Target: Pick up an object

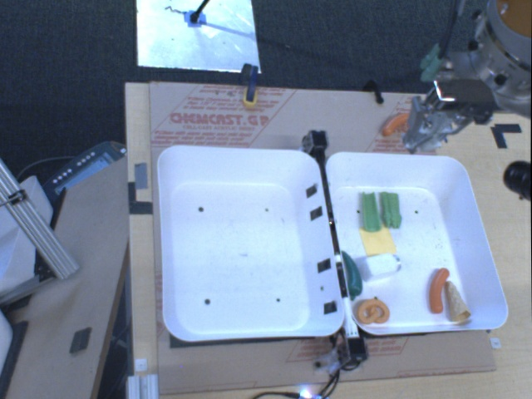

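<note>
My gripper (421, 133) hangs above the bench just beyond the far rim of the right bin (478, 214). A small orange piece (394, 125) shows close to its left side, outside the bin; whether it is held or lies on the board I cannot tell. In the right bin lie two green sticks (380, 209), a yellow square (378, 241), a white lump (383, 264), an orange ring (372, 311), a red-orange sausage (437, 290) and a tan cone (455, 301). A dark green piece (352, 274) rests against the divider.
The left bin (237, 239) sits beside the right one on a cardboard sheet (216, 116). A yellow and black clamp (248, 86) stands at the sheet's far edge. A shiny metal plate (195, 23) lies beyond it.
</note>
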